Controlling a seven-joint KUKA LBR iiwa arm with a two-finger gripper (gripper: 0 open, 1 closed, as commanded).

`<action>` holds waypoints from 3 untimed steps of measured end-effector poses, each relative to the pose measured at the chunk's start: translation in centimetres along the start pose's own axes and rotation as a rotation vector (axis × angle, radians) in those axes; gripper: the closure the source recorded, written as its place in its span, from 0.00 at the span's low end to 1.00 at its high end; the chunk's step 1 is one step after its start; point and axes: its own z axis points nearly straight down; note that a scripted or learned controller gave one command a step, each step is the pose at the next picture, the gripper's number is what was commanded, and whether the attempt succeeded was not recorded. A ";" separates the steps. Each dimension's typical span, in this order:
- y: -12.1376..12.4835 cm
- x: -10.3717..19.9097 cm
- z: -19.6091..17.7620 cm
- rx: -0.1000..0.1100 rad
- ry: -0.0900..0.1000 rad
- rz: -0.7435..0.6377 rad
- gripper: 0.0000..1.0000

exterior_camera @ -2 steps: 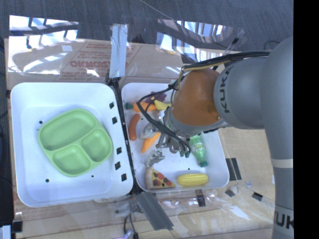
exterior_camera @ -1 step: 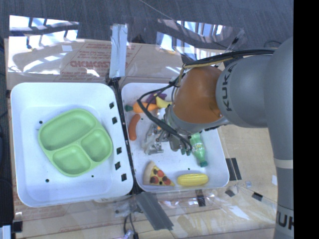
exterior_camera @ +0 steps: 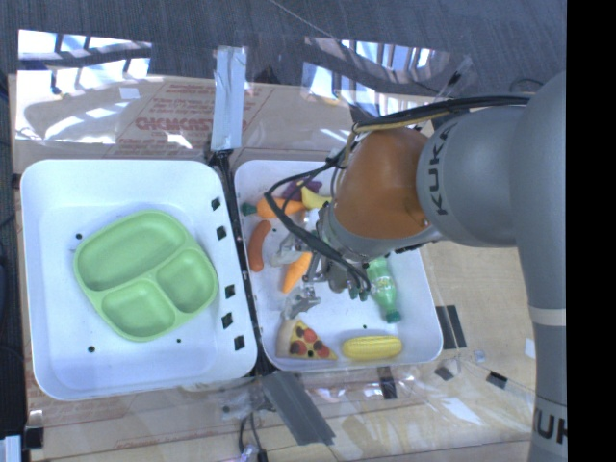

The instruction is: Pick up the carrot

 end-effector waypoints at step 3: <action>-9.6 0.0 -26.9 0.008 -0.011 -0.175 1.00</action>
